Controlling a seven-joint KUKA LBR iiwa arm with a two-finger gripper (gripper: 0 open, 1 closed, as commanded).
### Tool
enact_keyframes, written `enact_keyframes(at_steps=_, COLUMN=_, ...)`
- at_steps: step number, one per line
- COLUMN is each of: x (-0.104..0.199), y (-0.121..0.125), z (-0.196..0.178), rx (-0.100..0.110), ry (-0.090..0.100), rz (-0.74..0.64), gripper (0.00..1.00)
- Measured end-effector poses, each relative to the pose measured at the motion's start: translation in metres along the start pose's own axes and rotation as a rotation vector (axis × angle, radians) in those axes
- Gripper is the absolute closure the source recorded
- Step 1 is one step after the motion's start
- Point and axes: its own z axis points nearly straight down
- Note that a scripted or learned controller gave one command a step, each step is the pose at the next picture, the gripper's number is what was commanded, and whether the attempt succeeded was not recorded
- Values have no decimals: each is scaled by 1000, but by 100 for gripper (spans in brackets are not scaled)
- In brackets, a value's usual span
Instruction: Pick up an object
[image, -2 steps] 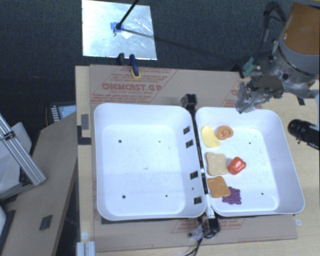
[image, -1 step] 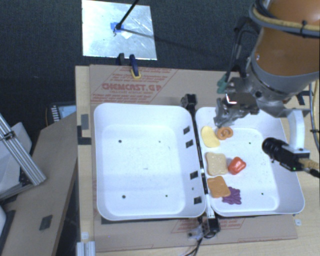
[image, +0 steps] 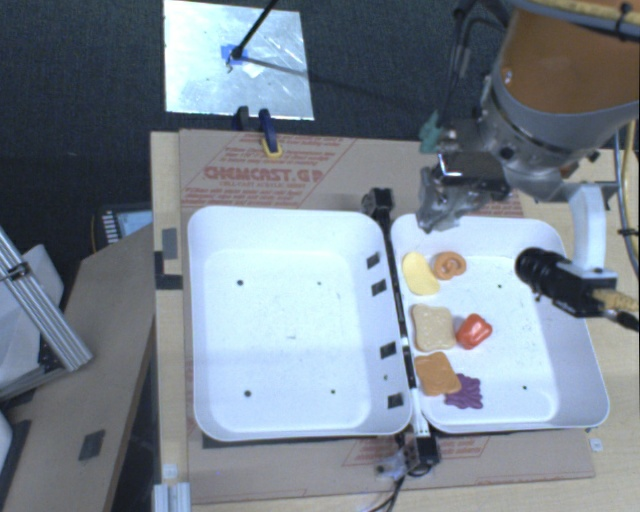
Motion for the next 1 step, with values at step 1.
enact_keyframes(at_steps=1, x=68, y=-1, z=43, rx=9, ry=-2, rz=-3, gripper=100)
